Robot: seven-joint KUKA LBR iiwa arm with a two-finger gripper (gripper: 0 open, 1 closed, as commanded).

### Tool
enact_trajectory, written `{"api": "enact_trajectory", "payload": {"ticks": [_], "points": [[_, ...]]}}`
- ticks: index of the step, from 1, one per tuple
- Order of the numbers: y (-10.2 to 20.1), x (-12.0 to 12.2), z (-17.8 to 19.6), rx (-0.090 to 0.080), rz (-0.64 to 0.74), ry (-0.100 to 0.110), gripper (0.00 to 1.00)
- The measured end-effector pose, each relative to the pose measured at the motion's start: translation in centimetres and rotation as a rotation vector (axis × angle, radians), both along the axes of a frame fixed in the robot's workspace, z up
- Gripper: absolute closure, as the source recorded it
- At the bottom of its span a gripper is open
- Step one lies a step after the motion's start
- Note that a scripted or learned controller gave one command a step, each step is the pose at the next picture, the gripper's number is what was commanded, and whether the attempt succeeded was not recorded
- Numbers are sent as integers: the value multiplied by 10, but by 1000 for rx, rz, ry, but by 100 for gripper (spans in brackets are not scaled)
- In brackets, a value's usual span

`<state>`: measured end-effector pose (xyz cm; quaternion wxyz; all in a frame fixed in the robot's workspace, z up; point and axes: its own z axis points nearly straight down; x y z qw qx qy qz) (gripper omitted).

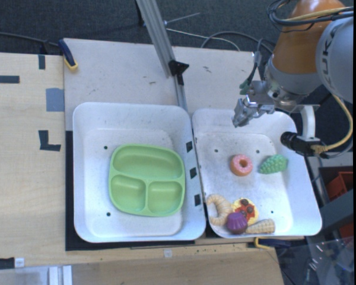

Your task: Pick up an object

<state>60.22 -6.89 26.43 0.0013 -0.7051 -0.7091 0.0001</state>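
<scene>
1. While your gripper (242,115) hovered over the right bin's (296,218) far rim, its jaw state couldn't be told; nothing showed between them.
2. You had the pink donut (241,165) lying mid-bin, reachable below.

One fixed camera looks down at a slant from above the tabletop (24,159), far enough to take in both white bins (83,159); the arm (308,46) enters from the right.
</scene>
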Motion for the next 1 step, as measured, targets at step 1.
{"api": "enact_trajectory", "payload": {"ticks": [1], "points": [[48, -7, -16, -1, 0, 2, 100]]}}
